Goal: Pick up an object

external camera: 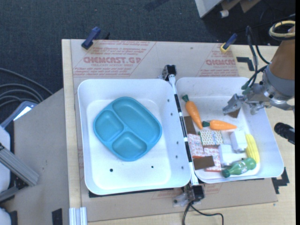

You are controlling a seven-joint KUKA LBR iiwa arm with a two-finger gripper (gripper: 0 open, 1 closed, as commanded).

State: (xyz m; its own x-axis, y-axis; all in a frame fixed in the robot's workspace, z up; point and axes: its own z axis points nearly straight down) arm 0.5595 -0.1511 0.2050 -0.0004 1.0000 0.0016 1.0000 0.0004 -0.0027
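1. Counter (117,55): brown board surface with red print reading "CHEMCAST" twice along the far edge, the smaller lines beneath it too fine to read; a blue clamp (90,37) grips the far left edge and a yellow-and-blue clamp (228,42) grips the far right; the near corners are cut off by the bins.
2. Left bin (89,125): shallow, white; holds a blue divided plate (127,128) with three compartments, lying flat near its centre.
3. Right bin (272,139): shallow, white, touching the left bin along a black hinge strip; its far right corner is hidden behind the arm.
4. Arm (283,69): enters from the right, cut off by the frame edge; orange band above grey wrist.
5. Gripper (239,103): sits low over the far part of the right bin, just beyond the carrots; whether the fingers are apart or together cannot be told; no object is seen between them.
6. Contents of right bin, all near its middle and near side: two toy carrots (193,114), one lying lengthwise, the other (221,124) crosswise; a yellow corn cob (252,146) by the right wall; a green bottle (240,167) on its side at the near edge; a red-and-white patterned packet (206,142), print unreadable; a brown flat piece (203,162); a white block (238,140), partly overlapped and hard to identify.
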